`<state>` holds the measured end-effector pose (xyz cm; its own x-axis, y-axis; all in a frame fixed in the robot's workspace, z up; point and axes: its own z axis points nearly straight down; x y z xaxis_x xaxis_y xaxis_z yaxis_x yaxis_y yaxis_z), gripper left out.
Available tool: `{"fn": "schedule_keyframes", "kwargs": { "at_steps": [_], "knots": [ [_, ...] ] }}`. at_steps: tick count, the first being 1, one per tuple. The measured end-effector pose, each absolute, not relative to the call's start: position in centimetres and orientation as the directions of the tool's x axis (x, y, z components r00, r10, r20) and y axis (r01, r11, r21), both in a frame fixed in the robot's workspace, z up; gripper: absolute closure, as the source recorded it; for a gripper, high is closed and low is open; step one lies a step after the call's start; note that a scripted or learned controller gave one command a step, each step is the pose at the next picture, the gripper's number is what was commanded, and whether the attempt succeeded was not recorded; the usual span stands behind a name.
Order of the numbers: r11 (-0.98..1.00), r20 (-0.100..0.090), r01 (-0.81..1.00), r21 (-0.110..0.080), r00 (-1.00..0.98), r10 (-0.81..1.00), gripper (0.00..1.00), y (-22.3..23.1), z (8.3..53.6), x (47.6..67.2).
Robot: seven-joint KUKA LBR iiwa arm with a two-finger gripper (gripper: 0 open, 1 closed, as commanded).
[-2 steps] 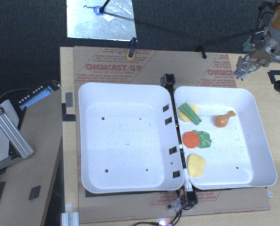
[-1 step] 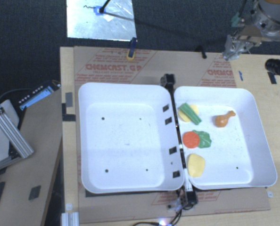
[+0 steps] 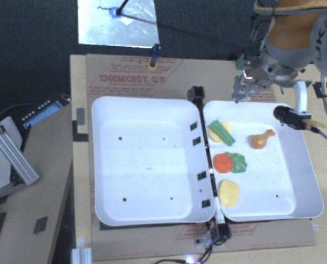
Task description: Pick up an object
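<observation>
In the camera view, two white bins [image 3: 147,106] sat on a cardboard sheet [image 3: 136,73] over the table [image 3: 48,164], dark floor behind. The right bin held a toy drumstick [image 3: 261,139] and vegetables. The gripper [image 3: 244,91] hung above its far rim, too blurred to tell whether open.

Open room across the left bin [image 3: 147,158] (right bin [image 3: 295,186] toy-cluttered near divider).

Two shallow white plastic bins [image 3: 147,147], smooth and faintly glossy, sit on matt brown printed cardboard [image 3: 133,76]. A crinkled shiny silver foil sheet [image 3: 119,15] lies on dark, rough-looking carpet [image 3: 26,37].
</observation>
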<state>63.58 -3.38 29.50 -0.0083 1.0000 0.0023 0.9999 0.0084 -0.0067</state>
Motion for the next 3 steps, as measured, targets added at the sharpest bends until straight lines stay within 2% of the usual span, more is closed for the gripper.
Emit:
{"fn": "schedule_keyframes", "kwargs": {
  "at_steps": [1,2,3],
  "knots": [
    [0.011,0.002,1.000,0.007,-0.011,1.000,1.00,2.8,33.3,66.0],
    [0.009,0.002,1.000,-0.006,-0.009,1.000,1.00,8.2,28.6,60.6],
    [0.010,0.003,1.000,0.006,-0.010,1.000,1.00,14.7,30.8,64.5]
  ]
}}
